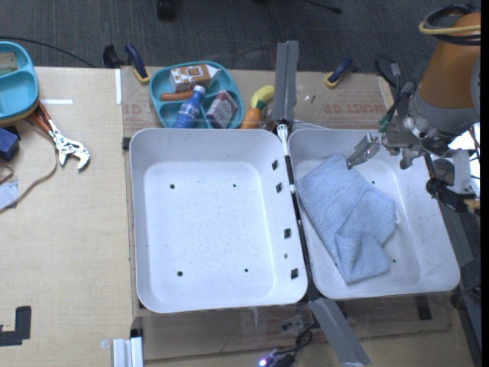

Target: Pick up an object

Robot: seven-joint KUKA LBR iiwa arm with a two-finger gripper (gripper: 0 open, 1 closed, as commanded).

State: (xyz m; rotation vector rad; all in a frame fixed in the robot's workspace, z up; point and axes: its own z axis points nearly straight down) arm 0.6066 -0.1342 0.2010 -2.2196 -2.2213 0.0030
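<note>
A crumpled light-blue towel (348,214) lies in the right bin (428,262), stretching from the bin's upper left toward its lower middle. My gripper (382,159) hangs over the far part of this bin, just above and to the right of the towel's upper corner. Its two fingers are spread open with nothing between them. The left fingertip (356,159) is close above the towel's top edge. The left bin (145,228) holds no object.
Behind the bins stands a teal tray (162,82) with a blue bottle, a box and other small items. A banana (262,95) and a carrot (251,118) lie beside it. On the bench at far left are a wrench (67,147) and a teal dish (17,79).
</note>
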